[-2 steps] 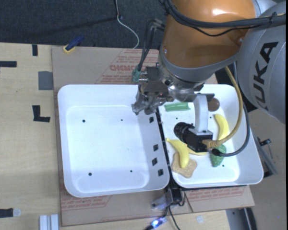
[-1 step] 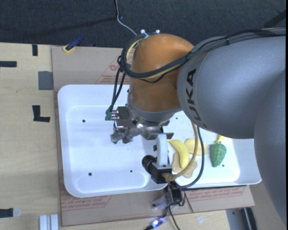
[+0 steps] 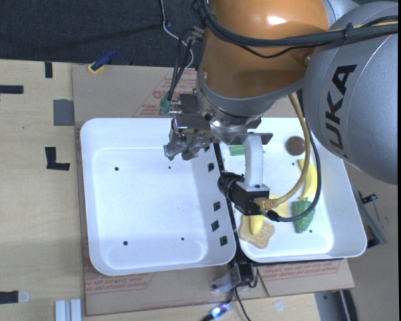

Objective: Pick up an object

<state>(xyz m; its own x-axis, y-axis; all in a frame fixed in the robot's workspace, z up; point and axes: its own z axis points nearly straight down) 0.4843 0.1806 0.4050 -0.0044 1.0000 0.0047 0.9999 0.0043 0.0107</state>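
Note:
My gripper point(image 3: 184, 146) hangs over the far right part of the left bin point(image 3: 100, 179), close to the wall between the two bins. No object shows under it. The right bin point(image 3: 344, 239) holds the loose things: a yellow banana point(image 3: 308, 179) along its right side, a green vegetable-like piece point(image 3: 302, 218) at the banana's near end, a tan flat piece point(image 3: 256, 232) at the near left corner, a small brown round thing point(image 3: 295, 145) at the far side, and a bit of green point(image 3: 236, 150) partly hidden by the wrist.
The big orange and grey arm point(image 3: 267, 39) covers the far edge of both bins and much of the right bin. Both bins rest on a cardboard sheet point(image 3: 120, 92) on the bench. A blue and yellow thing point(image 3: 101, 61) lies beyond the sheet.

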